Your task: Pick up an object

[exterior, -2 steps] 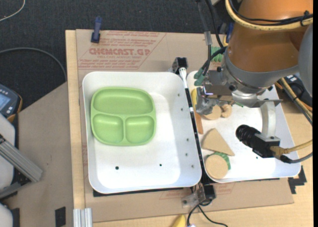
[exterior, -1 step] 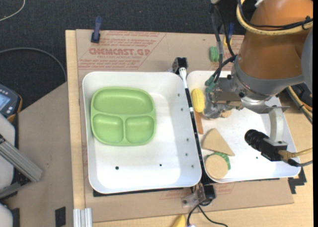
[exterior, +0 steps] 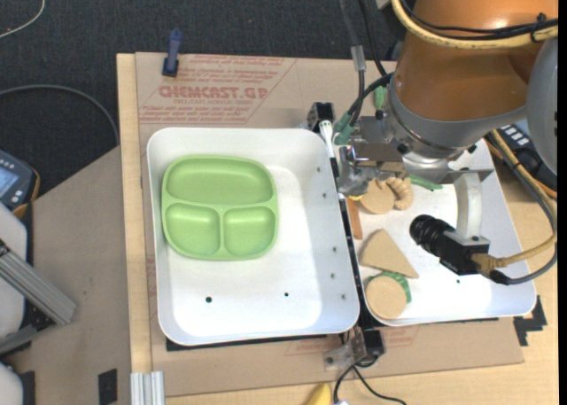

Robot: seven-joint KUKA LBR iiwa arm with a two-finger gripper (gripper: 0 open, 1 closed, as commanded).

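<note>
The arm (exterior: 469, 49) hangs low over the upper part of the right bin (exterior: 507, 281), its wrist close against the wall shared with the left bin (exterior: 301, 253). The wrist hides the jaws, so I cannot tell whether they are open or closed, and nothing can be seen held.

The main risk is that wall. A descent this close to the rim could strike it or wedge against it instead of reaching a piece. The nearest candidate, a lumpy tan piece (exterior: 387, 194), sits just right of the frame's centre, partly under the wrist. Its uneven shape could slip out of a pinch. The pieces are also close together, so a grab might nudge a neighbour.

The right bin also holds a tan wedge (exterior: 387, 254) below the lump, and lower still a tan disc (exterior: 386, 297) with a green rim near the bin's bottom edge. The left bin holds only a green divided plate (exterior: 219, 208), in its upper left.
</note>
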